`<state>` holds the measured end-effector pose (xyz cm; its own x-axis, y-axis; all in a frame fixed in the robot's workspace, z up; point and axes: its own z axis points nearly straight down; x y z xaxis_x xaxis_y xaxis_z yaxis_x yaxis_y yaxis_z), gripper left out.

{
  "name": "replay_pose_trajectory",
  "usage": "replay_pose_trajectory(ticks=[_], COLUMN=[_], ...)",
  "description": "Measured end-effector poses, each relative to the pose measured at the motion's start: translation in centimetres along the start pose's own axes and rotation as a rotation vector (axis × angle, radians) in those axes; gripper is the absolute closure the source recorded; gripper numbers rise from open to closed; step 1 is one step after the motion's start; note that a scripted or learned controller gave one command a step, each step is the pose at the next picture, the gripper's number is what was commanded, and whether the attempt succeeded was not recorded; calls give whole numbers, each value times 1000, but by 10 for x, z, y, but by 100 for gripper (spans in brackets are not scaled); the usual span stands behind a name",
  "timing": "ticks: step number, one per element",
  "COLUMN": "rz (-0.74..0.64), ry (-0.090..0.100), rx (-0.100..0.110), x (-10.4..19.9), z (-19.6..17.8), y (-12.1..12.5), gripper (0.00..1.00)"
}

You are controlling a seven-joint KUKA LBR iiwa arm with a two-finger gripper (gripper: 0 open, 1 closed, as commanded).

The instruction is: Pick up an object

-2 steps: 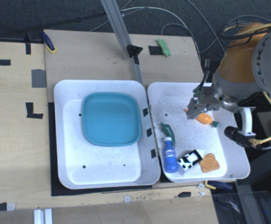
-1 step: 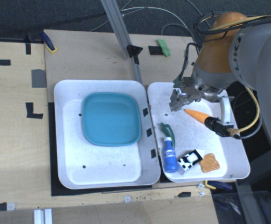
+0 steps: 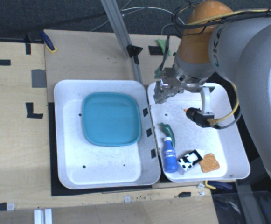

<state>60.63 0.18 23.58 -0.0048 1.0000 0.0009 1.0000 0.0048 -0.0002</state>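
Two white bins sit side by side on the bench. The left bin (image 3: 70,171) has a big blue plate (image 3: 111,118) lying flat in it, closer to its far edge than its near edge. The right bin (image 3: 228,164) holds the small things. A blue bottle with a green top (image 3: 169,149) lies near the bin's left edge, with its green end pointing to the far side. Just beside the bottle's blue end, close to the near edge, is a little black and white block (image 3: 190,160). An orange lumpy toy (image 3: 210,163) lies right next to that block, toward the near right corner, and the two look like they touch. A black thing with a yellow wire (image 3: 199,116) hangs by the arm over the middle of the right bin. The big grey arm with the orange band comes in from the right. Its gripper (image 3: 164,92) is over the far left corner of the right bin, low down by the bin floor. I cannot tell how its hand is set, and I see nothing in it. The gripper is well apart from the bottle, the block and the orange toy.
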Motion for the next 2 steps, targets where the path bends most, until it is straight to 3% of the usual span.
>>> replay_pose_trajectory(ticks=[2], rz=[1], ry=[0], rx=[1], x=[99], z=[-9], y=[25], gripper=[100])
